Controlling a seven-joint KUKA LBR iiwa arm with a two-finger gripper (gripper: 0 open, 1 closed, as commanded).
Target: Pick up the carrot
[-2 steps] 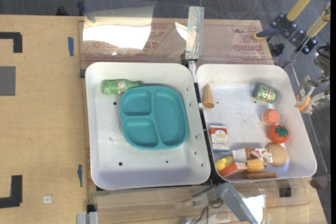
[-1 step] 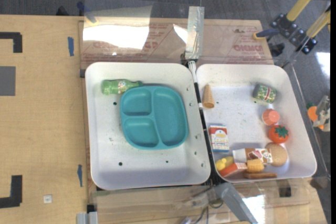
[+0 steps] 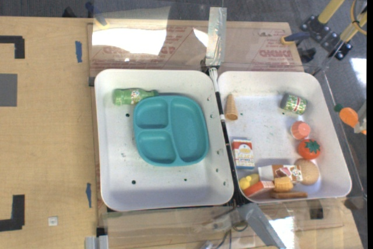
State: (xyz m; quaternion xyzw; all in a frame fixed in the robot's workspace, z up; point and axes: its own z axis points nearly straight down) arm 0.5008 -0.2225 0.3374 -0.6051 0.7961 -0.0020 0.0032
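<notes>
1. Carrot (image 3: 301,129): one orange piece, seemingly it, lies in the right bin (image 3: 326,86), just above one tomato (image 3: 309,148).
2. Two bins; the left bin (image 3: 111,143) holds one teal plate (image 3: 171,129) and one green bottle (image 3: 133,95).
3. The gripper's state cannot be told.

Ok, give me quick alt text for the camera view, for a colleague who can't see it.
Two white bins side by side: the left bin holds a teal divided plate and a green bottle; the right bin holds scattered toy foods, including a tomato and a can.
</notes>
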